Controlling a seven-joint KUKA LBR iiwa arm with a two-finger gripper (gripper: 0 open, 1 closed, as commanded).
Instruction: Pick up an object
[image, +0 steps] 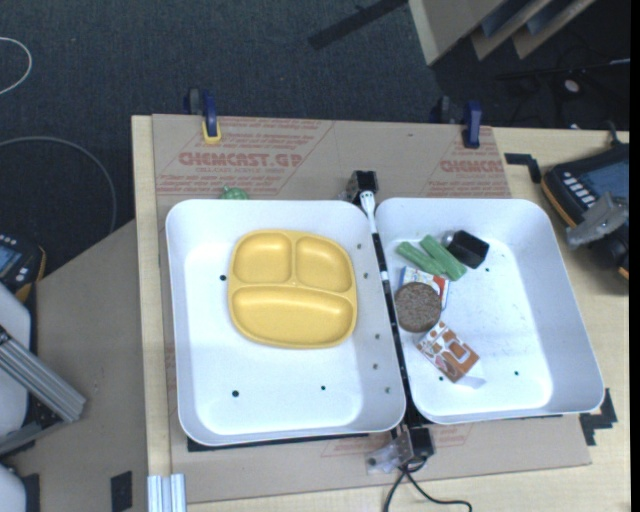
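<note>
A yellow divided plate (293, 289) lies flat in the left bin (200, 380), toward its upper middle, three compartments facing up. In the right bin (530, 330), four small things cluster along the left side: a green packet (434, 256) tilted, a black block (467, 246) just beside it, a round brown disc (418, 306) below them, and a crumpled orange-and-white wrapper (450, 354) nearest the front.

This looks like a robotics lab. The tabletop (300, 150) is a sheet of board printed with a maker's name, held at its far edge by blue clamps (209, 112). Two white bins (200, 400) sit bolted side by side, cables (420, 490) trail from the near edge, and dark carpet (150, 50) lies beyond.
</note>
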